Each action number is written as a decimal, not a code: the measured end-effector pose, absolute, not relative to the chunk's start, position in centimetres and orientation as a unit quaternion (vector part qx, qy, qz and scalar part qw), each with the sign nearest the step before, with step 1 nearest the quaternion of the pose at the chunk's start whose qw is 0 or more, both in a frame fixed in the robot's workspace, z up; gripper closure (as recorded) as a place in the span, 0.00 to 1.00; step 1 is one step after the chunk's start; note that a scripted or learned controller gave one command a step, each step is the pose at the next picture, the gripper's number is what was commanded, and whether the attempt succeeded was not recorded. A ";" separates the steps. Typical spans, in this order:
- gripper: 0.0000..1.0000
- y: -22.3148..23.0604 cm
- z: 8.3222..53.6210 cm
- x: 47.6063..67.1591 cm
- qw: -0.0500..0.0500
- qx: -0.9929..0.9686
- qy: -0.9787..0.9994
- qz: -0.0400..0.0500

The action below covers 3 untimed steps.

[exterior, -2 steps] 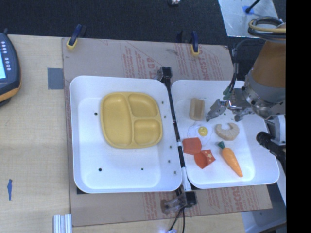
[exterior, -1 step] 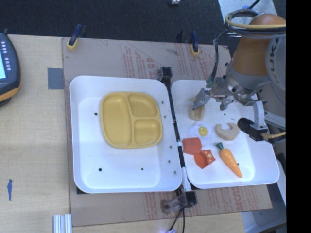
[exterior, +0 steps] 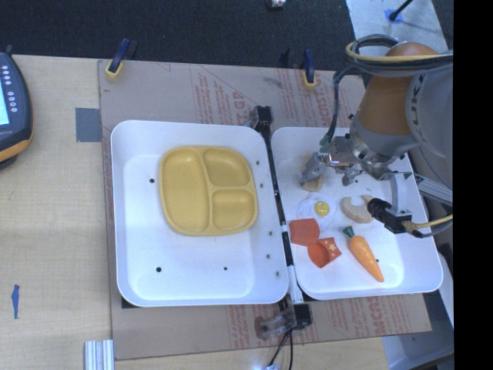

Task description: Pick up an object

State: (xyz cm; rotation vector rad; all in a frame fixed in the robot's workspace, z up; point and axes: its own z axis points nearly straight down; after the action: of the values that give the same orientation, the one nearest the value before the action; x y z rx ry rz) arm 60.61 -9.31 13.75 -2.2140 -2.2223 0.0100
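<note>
Bench: a tan wooden top with a cardboard sheet (exterior: 231, 91) clamped under two white bins.
Left bin (exterior: 131, 230): holds a yellow divided tray (exterior: 206, 189).
Right bin (exterior: 416, 272): holds a carrot (exterior: 364, 257), a red block (exterior: 304, 231), a fried egg (exterior: 319, 207) and other toy food.
Gripper (exterior: 330, 160): low over the right bin's far side; grip state cannot be told.
Floor: dark carpet beyond the bench.

This was a robotics lab, not anyone's home. A wooden desk (exterior: 54, 230) carried a cardboard sheet (exterior: 223, 91) held down by blue and yellow clamps (exterior: 117, 57), with two white bins (exterior: 131, 268) fixed on it by black brackets. A teach pendant (exterior: 11, 106) lay at the desk's left edge. The grey-and-orange industrial arm (exterior: 393, 91) trailed cables, and the bins held toy food and a yellow divided plate (exterior: 208, 190).
</note>
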 end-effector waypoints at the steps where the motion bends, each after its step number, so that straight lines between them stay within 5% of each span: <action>1: 0.00 -10.1 10.2 65.5 -0.001 -0.704 -0.710 0.000; 3: 0.00 -12.3 9.3 65.7 -0.001 -0.707 -0.708 0.001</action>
State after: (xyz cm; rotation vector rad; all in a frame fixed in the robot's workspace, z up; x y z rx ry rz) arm 65.65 -12.26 9.25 -2.2207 -2.2241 0.0024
